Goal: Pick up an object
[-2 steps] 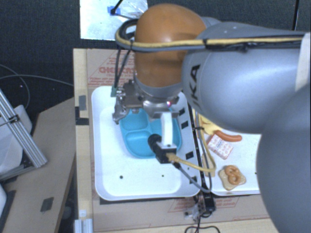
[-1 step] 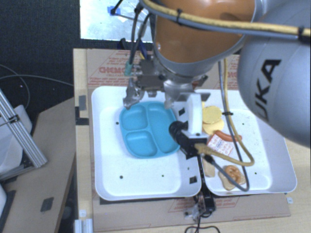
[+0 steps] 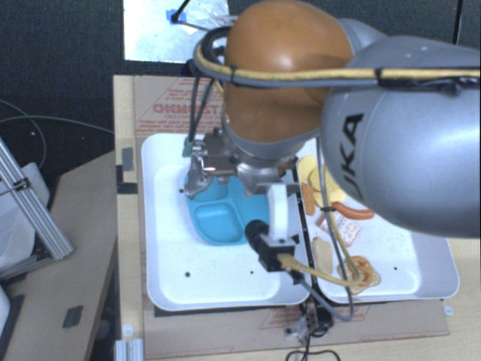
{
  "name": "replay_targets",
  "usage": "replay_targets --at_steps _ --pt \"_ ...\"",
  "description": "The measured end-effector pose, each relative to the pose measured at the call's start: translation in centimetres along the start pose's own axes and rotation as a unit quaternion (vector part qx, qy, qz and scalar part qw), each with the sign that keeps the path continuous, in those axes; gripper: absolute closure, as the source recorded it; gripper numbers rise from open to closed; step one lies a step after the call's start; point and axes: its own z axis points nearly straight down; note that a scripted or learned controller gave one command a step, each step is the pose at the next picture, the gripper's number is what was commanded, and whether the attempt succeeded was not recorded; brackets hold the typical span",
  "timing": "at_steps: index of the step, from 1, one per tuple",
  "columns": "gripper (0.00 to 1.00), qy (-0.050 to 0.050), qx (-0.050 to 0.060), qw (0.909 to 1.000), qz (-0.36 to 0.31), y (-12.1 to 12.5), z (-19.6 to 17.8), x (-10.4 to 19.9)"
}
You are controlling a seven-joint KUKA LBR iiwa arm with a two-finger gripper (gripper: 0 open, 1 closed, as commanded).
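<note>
Blue dish (image 3: 218,218) lay in the left bin (image 3: 161,201) beneath the gripper (image 3: 201,173).
Approach step, I judged; whether it gripped anything, I could not tell; next, secure, then lift.

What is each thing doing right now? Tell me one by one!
blue dish: lying in the left bin, partly under the arm.
left bin: flat on the bench, holding the dish.
right bin: flat, holding toy foods.
hot dog: lying in the right bin.
arm: reaching down over the left bin.
</note>
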Motion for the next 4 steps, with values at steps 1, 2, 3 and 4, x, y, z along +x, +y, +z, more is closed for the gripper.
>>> replay_targets --at_steps 1,2,3,4 --pt "0.0 0.003 -0.009 1.0 -0.001 5.3 -10.7 -0.1" --pt "1.0 0.002 -0.005 1.0 -0.004 5.1 -11.3 0.0" --pt "1.0 0.0 -0.002 1.0 0.002 7.9 -9.1 -4.0" --pt "1.0 0.002 -0.002 1.0 -0.003 0.0 -12.2 -4.0"
